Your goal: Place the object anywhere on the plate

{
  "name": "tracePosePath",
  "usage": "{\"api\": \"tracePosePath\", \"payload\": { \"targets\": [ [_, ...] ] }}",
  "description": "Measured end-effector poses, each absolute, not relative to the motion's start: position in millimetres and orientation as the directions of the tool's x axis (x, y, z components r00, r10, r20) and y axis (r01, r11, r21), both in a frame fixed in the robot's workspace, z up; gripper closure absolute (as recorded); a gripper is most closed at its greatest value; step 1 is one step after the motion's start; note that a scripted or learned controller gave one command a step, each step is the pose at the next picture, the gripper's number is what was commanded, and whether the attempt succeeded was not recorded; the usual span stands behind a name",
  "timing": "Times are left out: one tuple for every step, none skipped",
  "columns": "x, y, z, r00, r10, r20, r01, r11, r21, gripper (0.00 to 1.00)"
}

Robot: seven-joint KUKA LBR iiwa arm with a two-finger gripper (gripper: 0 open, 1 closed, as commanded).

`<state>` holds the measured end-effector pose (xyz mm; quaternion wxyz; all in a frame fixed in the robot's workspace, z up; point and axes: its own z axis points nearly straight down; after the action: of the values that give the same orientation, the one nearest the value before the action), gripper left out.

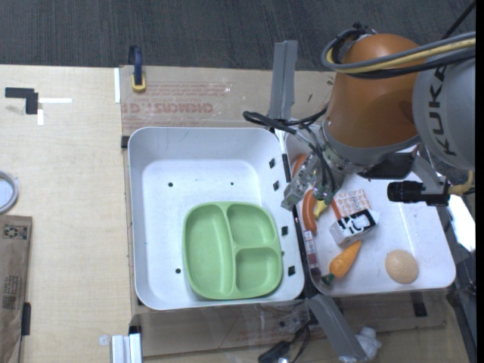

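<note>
A green three-compartment plate (198, 255) lies in the left bin (151, 203), toward its front right. My gripper (300, 187) hangs over the wall between the two bins, at the left edge of the right bin (431, 278). A long orange-red thing (308, 209) shows right under the gripper, and whether it is held cannot be made out. The arm's orange wrist hides the back of the right bin.
In the right bin lie an orange carrot (345, 259), a tan egg (401, 266) and a small white printed box (353, 220). A thin dark red stick (309, 246) lies along that bin's left wall. A blue-and-yellow clamp (136, 70) stands behind the left bin.
</note>
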<state>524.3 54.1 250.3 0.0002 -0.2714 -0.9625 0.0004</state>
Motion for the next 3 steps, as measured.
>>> {"api": "tracePosePath", "payload": {
  "targets": [
    [504.6,-18,192,-0.902,0.432,0.002,0.432,0.902,-0.001,1.0],
    [479.1,21,228,-0.973,0.229,0.0,0.229,0.973,0.0,1.0],
    [538.5,-23,190,-0.994,0.111,0.0,0.111,0.994,0.001,1.0]
  ]
}}
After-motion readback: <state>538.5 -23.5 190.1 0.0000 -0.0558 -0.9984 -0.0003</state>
